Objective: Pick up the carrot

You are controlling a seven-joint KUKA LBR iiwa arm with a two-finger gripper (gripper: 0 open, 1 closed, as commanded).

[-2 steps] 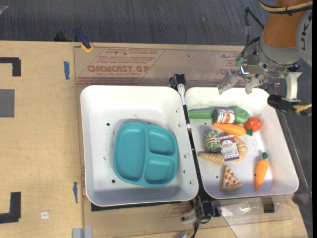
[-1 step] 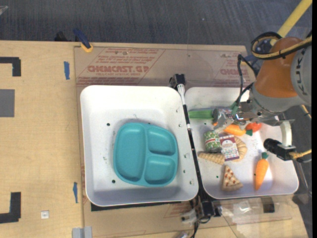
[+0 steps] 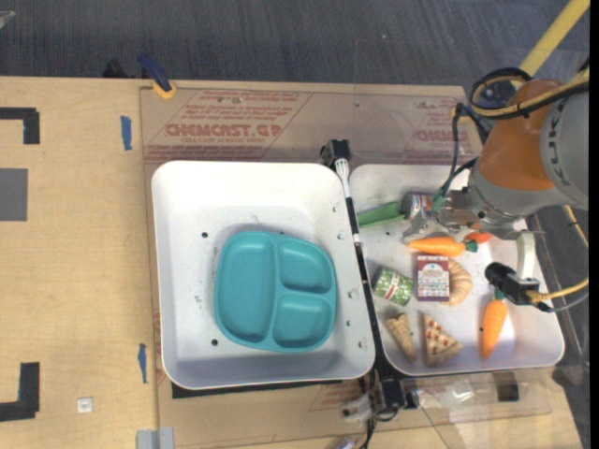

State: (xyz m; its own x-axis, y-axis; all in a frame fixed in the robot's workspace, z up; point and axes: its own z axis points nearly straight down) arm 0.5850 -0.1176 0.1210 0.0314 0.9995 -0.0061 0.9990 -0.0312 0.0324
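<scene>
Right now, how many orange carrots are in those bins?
2, both in the right white bin: one orange carrot lying below the gripper, another orange carrot near the right wall. The arm may hide others.

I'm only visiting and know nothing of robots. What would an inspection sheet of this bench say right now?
Surface: two shallow white bins, left bin and right bin, on a cardboard-covered bench.
Job's things: small orange carrot lying in the right bin, beside the gripper.
Clutter: teal divided plate in the left bin; a second orange carrot-like toy, pizza slice, small red box and green can in the right bin.
Grippers: low over the right bin; its jaws cannot be judged.
Cables: black and yellow cables at the wrist.
Surroundings: dark carpet.
</scene>
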